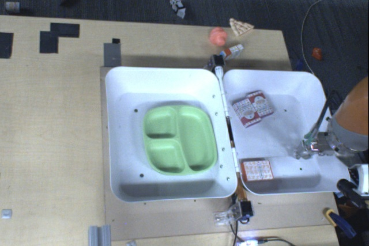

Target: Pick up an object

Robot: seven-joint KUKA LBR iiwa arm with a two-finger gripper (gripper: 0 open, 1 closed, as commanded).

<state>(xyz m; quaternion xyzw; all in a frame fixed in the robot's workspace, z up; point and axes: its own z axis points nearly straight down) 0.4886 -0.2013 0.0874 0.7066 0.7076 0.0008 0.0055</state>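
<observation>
I'm in the approach step, nothing picked yet. My hand (304,150) hovers right of the near packet (257,170); whether it's clenched I cannot tell. Next I must shift over it and descend. Beyond lies another packet (252,108).

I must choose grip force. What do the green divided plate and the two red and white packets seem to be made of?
Green divided plate: likely moulded plastic, smooth, soft sheen. Upper packet and lower packet: probably printed cardboard or paper, flat and matte; too small to be sure.
</observation>
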